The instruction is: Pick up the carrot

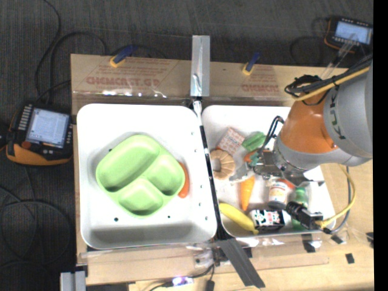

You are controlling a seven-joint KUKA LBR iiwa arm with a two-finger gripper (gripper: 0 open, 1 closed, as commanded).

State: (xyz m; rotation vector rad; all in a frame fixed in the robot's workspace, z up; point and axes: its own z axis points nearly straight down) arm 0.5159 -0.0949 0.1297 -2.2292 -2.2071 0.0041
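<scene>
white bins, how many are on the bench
2. The left bin holds a green divided plate; the right bin holds the carrot, a banana and other clutter.

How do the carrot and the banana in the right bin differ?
The carrot is orange, short and tapered; the banana is yellow, longer and curved. The carrot stands near the bin's middle, close under the tool; the banana lies by the near wall. Both rest loose in the right bin.
</scene>
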